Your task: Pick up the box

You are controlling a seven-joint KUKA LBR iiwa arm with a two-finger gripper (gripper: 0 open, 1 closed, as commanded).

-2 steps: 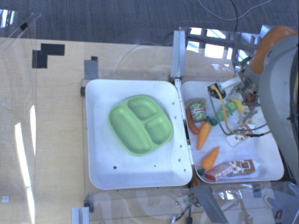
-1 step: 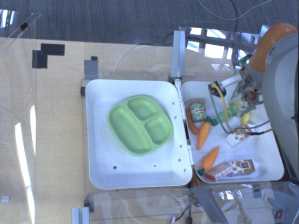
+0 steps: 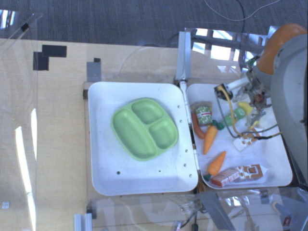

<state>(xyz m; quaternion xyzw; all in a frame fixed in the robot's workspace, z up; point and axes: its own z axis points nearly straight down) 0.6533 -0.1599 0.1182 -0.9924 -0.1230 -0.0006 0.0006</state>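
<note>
The box (image 3: 238, 175) is a flat red and brown carton lying on its side along the front wall of the right bin (image 3: 274, 158). My gripper (image 3: 253, 110) hangs over the far right part of that bin, well behind the box and apart from it, with yellow and black cables around the wrist. Below and beside the gripper lie a yellow toy (image 3: 245, 108) and a green toy (image 3: 235, 117). Nothing shows as lifted by the gripper.
Two toy carrots (image 3: 210, 137) (image 3: 217, 162) lie left of the box. A green-labelled can (image 3: 203, 114) and a red sausage (image 3: 196, 125) sit by the bin's left wall. A small white tag (image 3: 244, 141) lies mid-bin. The left bin (image 3: 106, 167) holds a green divided plate (image 3: 144, 128).
</note>
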